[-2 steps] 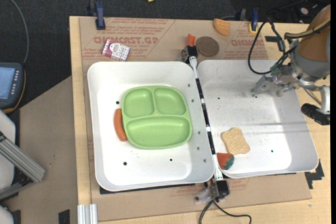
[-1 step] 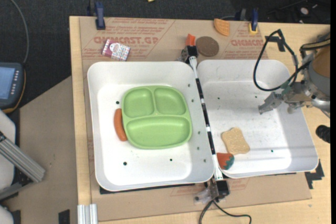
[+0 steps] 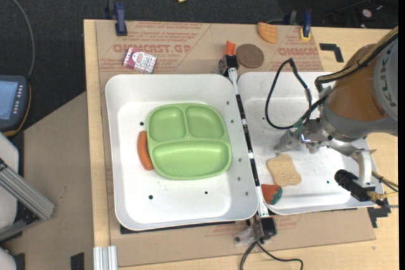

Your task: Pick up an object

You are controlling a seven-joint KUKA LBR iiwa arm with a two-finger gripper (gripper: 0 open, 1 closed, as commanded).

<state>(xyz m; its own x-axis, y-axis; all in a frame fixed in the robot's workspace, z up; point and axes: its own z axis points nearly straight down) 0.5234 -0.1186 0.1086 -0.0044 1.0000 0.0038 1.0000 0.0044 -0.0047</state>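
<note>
The toast slice (image 3: 283, 170) lies flat on the floor of the right bin (image 3: 329, 196), toward its near left part, and it looks like the thing to pick up. The gripper (image 3: 292, 140) hangs just above and a little behind it. Its fingers are too small and dark to tell if they are open or shut, and nothing can be seen between them. A small red and teal toy (image 3: 272, 193) sits close by in the near left corner. The toast is thin and flat, so the fingers might slide over it and close on air. The black cable (image 3: 278, 95) loops over the bin and could snag. The green plate (image 3: 188, 140) and orange carrot (image 3: 145, 150) rest in the left bin (image 3: 126, 186), well apart.
</note>
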